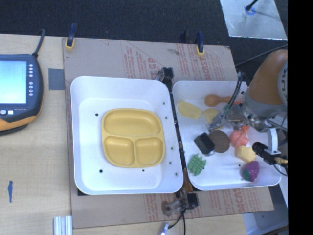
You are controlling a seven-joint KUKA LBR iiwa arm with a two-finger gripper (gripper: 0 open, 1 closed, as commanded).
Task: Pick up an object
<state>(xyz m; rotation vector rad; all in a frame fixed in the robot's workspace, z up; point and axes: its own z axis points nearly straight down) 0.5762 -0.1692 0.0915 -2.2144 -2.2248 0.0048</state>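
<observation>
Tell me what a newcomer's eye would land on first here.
First, the yellow divided plate lying alone in the middle of the left bin. Next, the clutter of small toy foods in the right bin, such as a green piece and a purple one, with the grey arm reaching over them from the right.

You've got a mustard-yellow three-section plastic tray [133, 136] in the plain white left bin [83, 131], right bin [225, 177] holding a green leafy toy [196, 164], purple grape-like toy [251, 171], pink-orange lump [238, 137] and black block [204, 143].
</observation>
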